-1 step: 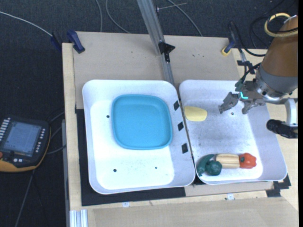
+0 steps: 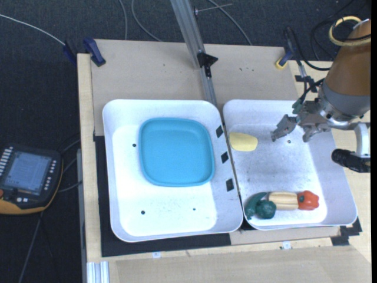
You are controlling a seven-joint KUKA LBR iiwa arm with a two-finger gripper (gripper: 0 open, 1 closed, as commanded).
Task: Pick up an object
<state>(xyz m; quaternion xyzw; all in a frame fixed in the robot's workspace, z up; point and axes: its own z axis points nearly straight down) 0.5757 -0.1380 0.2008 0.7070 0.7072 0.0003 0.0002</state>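
Note:
My gripper (image 2: 293, 131) hangs over the back part of the right bin (image 2: 330, 175), fingers spread open with nothing between them. A yellow lemon-like piece (image 2: 243, 141) lies at the bin's left side, to the left of the gripper. Along the bin's front edge lie a dark green vegetable (image 2: 261, 208), a tan bread-like stick (image 2: 283, 200) and a red piece (image 2: 308, 200), all well in front of the gripper.
The left bin (image 2: 121, 158) holds a blue square plate (image 2: 176, 151). A metal pole (image 2: 189, 22) slants across the back of the bench. A handheld pendant (image 2: 26, 178) lies off the bench at the left. Cables run over the floor behind.

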